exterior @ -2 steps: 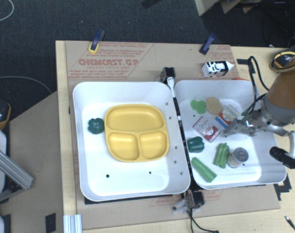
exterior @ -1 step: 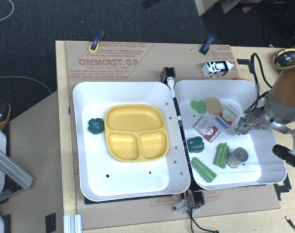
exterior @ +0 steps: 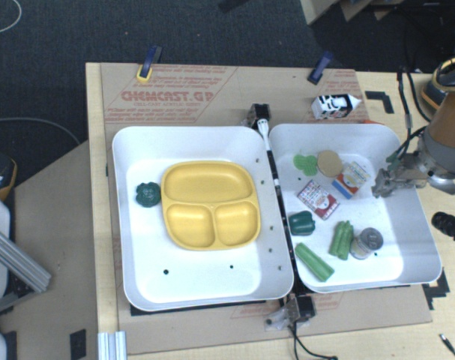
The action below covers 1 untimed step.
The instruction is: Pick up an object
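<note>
The end effector (exterior: 384,182) hangs over the right bin (exterior: 414,223) near the bench's right edge, grip state I cannot tell; small toys there, like the green pepper (exterior: 300,222), lie loose, ready for picking.

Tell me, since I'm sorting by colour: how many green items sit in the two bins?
5. A dark green broccoli-like piece in the left white bin; in the right white bin, a light green leaf shape, dark green pepper, green pickle and green cucumber.

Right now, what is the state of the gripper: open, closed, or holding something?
Gripper: cannot be told; it is over the right bin near its right side.
</note>
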Available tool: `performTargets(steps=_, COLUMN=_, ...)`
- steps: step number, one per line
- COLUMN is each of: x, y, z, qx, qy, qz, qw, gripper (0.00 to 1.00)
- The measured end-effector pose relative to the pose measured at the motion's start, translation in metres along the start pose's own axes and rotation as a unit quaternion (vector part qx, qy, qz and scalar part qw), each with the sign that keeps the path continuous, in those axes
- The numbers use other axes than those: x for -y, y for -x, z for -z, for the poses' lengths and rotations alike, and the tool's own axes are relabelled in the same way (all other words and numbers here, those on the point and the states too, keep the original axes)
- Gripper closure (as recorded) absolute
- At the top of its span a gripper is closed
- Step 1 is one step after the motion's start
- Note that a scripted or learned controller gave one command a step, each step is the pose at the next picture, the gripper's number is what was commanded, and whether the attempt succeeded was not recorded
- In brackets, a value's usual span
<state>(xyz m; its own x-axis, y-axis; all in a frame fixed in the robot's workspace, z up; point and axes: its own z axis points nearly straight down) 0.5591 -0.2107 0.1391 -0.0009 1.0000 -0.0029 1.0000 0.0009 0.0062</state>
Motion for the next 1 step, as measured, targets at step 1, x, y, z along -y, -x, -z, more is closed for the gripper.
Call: performTargets(steps=1, x=0.0013, y=-0.007, z=0.047, qx=0.0, qy=0.0, qz=0.001, qw=1.0, gripper=1.0)
